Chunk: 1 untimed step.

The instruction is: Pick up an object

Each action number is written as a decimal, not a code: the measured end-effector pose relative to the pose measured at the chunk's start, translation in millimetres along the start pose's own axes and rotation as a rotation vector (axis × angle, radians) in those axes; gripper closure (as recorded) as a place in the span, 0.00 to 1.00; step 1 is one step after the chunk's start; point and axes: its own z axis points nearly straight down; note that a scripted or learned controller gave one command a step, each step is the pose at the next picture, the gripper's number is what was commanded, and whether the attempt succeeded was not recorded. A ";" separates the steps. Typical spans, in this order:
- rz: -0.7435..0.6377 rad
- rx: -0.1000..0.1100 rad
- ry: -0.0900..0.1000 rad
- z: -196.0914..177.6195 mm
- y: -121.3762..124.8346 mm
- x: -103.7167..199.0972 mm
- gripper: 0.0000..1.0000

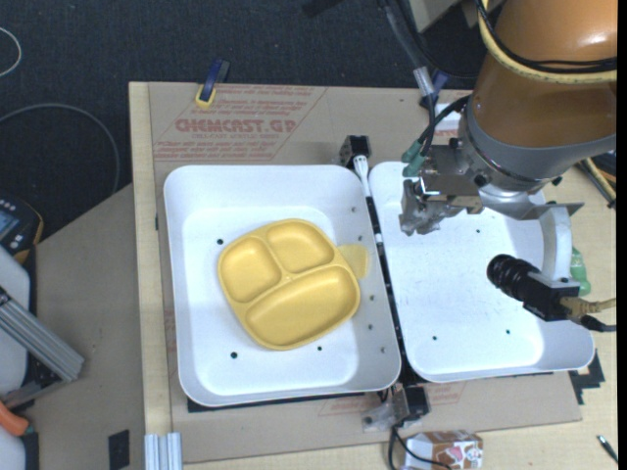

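Note:
A yellow plate [288, 282] with three compartments lies flat in the middle of the left bin [186, 213]. A small pale yellow piece [355, 258] peeks out at the plate's right edge. My gripper [419, 221] hangs over the upper left corner of the right bin [460, 346], close to the divide between the bins, with nothing seen in it. A small green thing [579, 268] shows at the right bin's right edge, partly hidden behind the arm's bracket.
Both bins rest on a cardboard sheet [245, 120]. A blue and yellow clip [209, 86] sits at its top edge, and black clamps [355, 150] hold the bins where they meet. The big orange and grey arm [549, 57] looms over the right bin's far side.

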 end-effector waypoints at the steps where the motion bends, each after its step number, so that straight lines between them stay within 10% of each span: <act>1: 0.007 -0.001 -0.001 -35.8 0.6 26.7 1.00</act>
